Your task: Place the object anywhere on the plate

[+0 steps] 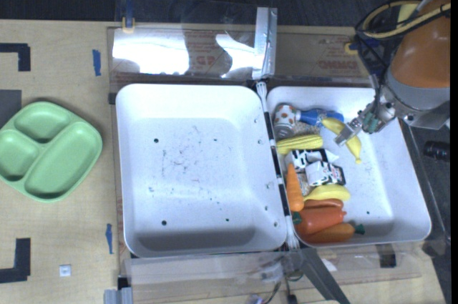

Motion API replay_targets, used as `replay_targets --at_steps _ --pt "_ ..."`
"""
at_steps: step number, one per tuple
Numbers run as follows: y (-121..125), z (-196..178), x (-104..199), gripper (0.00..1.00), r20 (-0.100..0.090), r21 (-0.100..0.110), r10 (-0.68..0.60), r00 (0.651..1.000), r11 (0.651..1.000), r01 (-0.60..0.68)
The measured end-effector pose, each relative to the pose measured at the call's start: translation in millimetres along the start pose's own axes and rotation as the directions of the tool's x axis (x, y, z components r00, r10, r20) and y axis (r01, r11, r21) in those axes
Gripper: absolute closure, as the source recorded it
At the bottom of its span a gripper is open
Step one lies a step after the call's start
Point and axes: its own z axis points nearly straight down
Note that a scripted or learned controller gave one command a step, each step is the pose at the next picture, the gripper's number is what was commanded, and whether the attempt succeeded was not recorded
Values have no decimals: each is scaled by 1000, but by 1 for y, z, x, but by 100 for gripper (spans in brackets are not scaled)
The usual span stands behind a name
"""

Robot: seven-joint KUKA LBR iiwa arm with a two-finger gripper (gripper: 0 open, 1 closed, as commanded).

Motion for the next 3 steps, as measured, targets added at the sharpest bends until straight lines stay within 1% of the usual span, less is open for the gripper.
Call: replay_targets --at_steps 1,2,3 --pt "57 10 -8 100 1 0 152 988 988 -152" --pt "66 -27 99 100 -2 5 290 957 957 -290" --pt "53 -61 92 100 1 2 360 933 933 -360"
